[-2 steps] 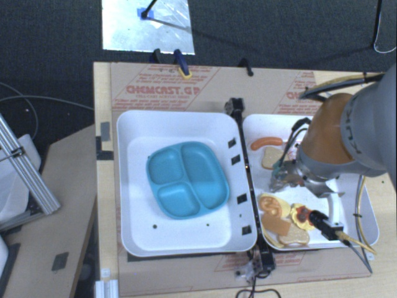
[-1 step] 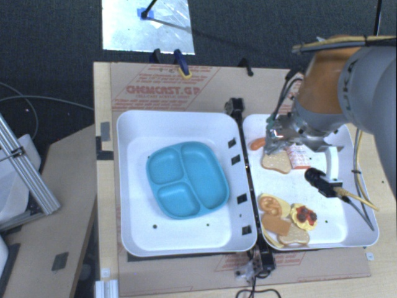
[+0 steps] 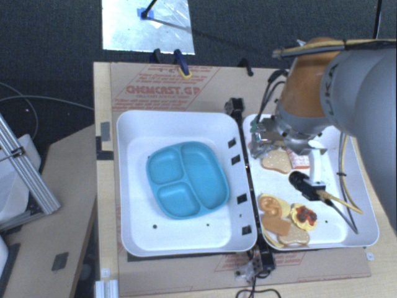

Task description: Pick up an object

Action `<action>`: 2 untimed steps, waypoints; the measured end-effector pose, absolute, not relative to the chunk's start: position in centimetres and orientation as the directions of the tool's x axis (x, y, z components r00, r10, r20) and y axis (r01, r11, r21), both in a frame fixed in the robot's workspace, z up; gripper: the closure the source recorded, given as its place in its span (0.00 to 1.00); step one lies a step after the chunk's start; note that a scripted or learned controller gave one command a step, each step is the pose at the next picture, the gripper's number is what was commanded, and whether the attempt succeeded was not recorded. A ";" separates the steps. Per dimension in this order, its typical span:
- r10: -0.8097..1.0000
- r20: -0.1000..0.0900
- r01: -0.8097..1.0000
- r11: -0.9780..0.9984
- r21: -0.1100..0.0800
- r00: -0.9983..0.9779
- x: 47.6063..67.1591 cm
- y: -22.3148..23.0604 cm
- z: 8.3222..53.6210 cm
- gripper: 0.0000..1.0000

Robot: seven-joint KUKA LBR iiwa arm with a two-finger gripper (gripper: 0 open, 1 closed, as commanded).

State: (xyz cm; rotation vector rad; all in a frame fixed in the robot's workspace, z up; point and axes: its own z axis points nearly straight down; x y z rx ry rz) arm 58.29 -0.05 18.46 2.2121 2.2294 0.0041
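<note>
Two white bins (image 3: pixel 130 185) sit on cardboard; over the right one hovers the gripper (image 3: pixel 260 139), its claw state seemingly unreadable, near a cookie (image 3: pixel 276 161).

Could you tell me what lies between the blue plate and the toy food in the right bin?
In the camera view, the bins' two adjoining white walls lie between the blue plate and the toy food.

KUKA iiwa arm (image 3: pixel 363 85), bulky rounded grey link, glossy orange band above wrist, black cables looping alongside the wrist, small silvery metal end effector (image 3: pixel 262 139) below the grey wrist collar
</note>
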 end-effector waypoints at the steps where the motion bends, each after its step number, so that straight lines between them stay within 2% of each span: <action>1: 1.000 0.003 1.000 0.011 -0.002 -0.011 54.6 8.8 18.4 1.00; 2: 1.000 0.000 1.000 0.000 0.004 0.000 58.6 6.2 18.5 1.00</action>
